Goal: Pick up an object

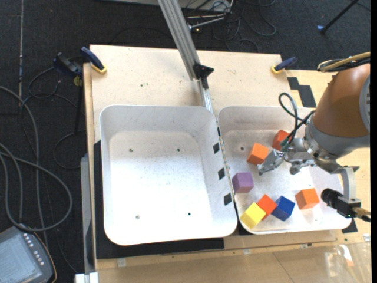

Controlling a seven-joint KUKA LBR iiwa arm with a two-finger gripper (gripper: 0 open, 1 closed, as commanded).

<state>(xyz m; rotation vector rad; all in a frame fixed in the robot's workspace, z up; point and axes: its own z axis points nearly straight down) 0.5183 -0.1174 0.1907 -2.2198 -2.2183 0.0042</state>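
My grey two-finger gripper (270, 163) hangs low over the right-hand shallow white plastic bin (235, 118), reaching in from the right, with my orange-banded wrist above and behind it. I cannot tell from this slanted view how my gripper stands, nor whether anything is caught in it; the tip is a small dark-grey tangle against the white floor.

Just to the left of the tip, touching or very nearly so, sits an orange cube (257, 154), towards the far part of the bin. A second block, a red-orange cube (281, 139), lies farther back and a little right, partly hidden by my wrist and its black cables.

Nearer the front and to the left, a purple cube (242, 182) rests close to the wall shared by the two bins, well apart from my gripper. At the near edge three blocks bunch together: a yellow cube (254, 214) on the left, a small red cube (267, 204) against it, and a blue cube (284, 207) just right of that. Another orange block (307, 198) stands alone farther right, near the bin's front right corner and below my arm.

The left-hand white bin (112, 122) sits beside it, the two rims meeting along the middle of the pale speckled bench (147, 75).
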